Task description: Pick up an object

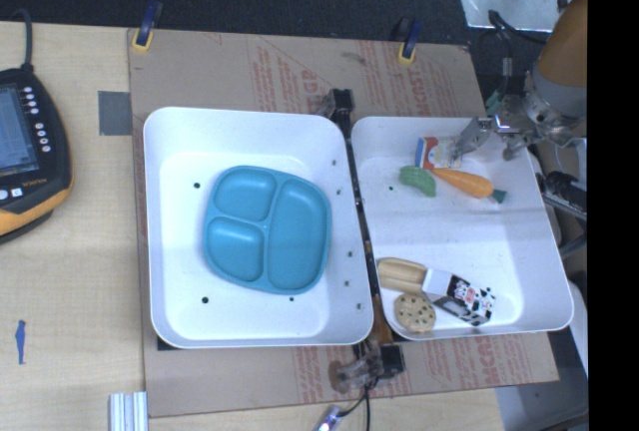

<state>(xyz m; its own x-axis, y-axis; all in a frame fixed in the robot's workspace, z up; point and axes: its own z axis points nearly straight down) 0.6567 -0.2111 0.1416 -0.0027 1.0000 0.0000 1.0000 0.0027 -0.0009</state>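
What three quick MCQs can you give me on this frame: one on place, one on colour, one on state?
1. Where does the divided plate lie?
A. in the left bin
B. in the right bin
C. on the bare bench

2. What colour is the carrot's body?
A. blue
B. orange
C. white

3. How does the gripper stand to the carrot?
A. it holds the carrot lifted above the bin
B. it is over the left bin, far from the carrot
C. it is over the far end of the right bin, with the carrot lying on the bin floor nearby

Answers:
1 A: the blue plate sits in the middle of the left bin.
2 B: the body is orange, with a green tip.
3 C: the carrot rests flat on the bin floor, not between the fingers.
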